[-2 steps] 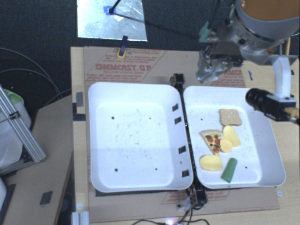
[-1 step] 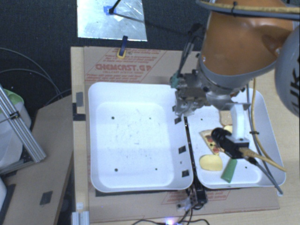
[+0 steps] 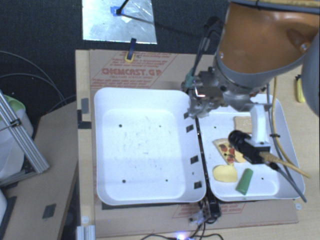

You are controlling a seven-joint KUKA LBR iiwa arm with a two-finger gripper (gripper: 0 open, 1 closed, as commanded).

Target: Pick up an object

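1. We see the arm [image 3: 265, 29] entering from the right. It has a broad, glossy orange band with a smooth grey housing below it.
2. The pincer [image 3: 200, 98] is a cluster of grey metal parts. It sits over the far end of the divide between the two bins, at the inner far corner of the right bin [image 3: 267, 188]. We cannot tell whether it is spread or pressed together, and we see nothing pinched in it.
3. The left bin [image 3: 135, 91] is a shallow white plastic tray with rounded corners. Its floor is matt and lightly speckled with dark marks.
4. The right bin has the same shape and material. All the pickable things lie in it, nearer to us than the pincer.
5. A yellow lump [image 3: 224, 173] with a soft, rounded outline lies near the front of the bin.
6. A green cylinder [image 3: 244, 181], smooth and short, lies tilted just beside the lump on its right.
7. A flat wedge [image 3: 226, 150], pale yellow with red patches, lies just behind the lump.
8. A tan square slab [image 3: 242, 122] lies flat toward the far side.
9. Both bins rest on a brown cardboard sheet [image 3: 135, 69] with red lettering, which lies on the bench.
10. A shiny, crinkled metal plate [image 3: 117, 14] lies beyond the cardboard.
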